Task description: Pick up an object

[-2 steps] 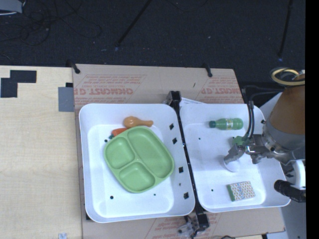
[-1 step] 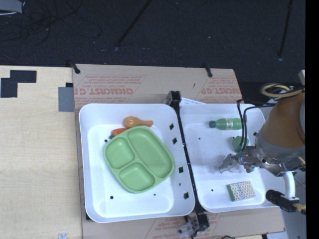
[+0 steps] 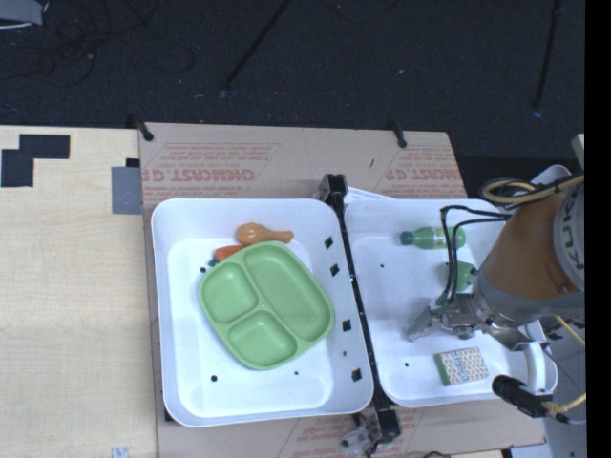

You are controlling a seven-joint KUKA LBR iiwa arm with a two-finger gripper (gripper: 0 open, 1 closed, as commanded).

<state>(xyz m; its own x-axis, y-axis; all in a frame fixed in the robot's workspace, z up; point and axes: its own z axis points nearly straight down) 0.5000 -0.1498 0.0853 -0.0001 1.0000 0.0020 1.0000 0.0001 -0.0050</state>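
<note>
Here the fingers (image 3: 417, 327) hang over the right bin (image 3: 396, 370), their spread unclear.

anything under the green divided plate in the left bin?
An orange spoon-like piece and a reddish piece stick out from behind the upper edge of the green plate in the left bin. How far they extend under it is covered.

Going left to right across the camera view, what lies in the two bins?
Green divided plate in the left bin → tool in the right bin → patterned sponge.
</note>
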